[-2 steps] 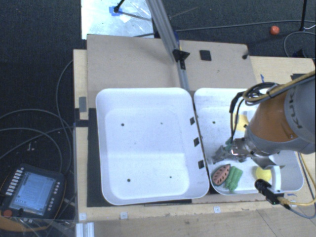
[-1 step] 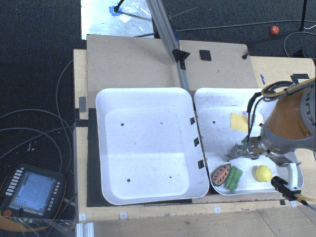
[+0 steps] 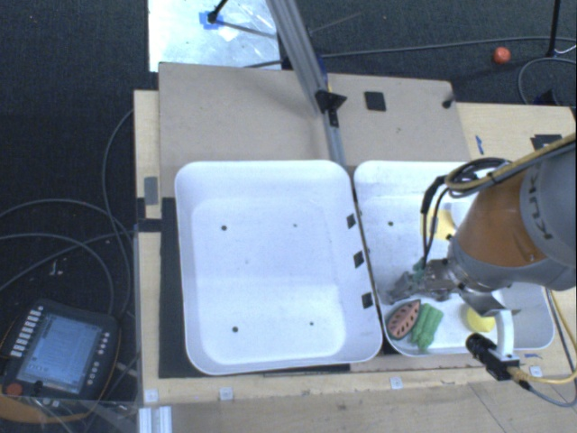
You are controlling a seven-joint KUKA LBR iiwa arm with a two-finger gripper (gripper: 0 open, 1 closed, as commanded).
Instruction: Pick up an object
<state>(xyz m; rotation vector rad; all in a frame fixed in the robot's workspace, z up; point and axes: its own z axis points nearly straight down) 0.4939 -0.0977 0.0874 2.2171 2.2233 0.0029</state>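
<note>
Whether the jaws are parted or closed cannot be told — the gripper [image 3: 407, 286] sits low over the right bin [image 3: 389, 207], its dark metal tip half hidden under the arm's orange band [image 3: 491, 228], and nothing can be seen held in it.

Nearest the front rim of that bin lie the objects: a reddish-brown oval piece with ridges [image 3: 403, 317], a green ribbed object [image 3: 425, 325] touching its right side, and a yellow object [image 3: 479, 318] further right, partly covered by the wrist. The gripper tip hangs just above and beside the brown piece; contact cannot be judged. A second yellow shape [image 3: 445, 226] shows behind the arm, near the black cable [image 3: 431, 207] that loops over the wrist.

To the left, the left bin [image 3: 261, 260] shares a wall with the right one — three small black clips [image 3: 358, 260] sit along the join. Off the bench's front left corner rests a teach pendant [image 3: 56, 348]. Farther back, a metal pole [image 3: 302, 48] slants across the brown board [image 3: 243, 111], and an orange ball [image 3: 501, 56] lies on the dark floor.
</note>
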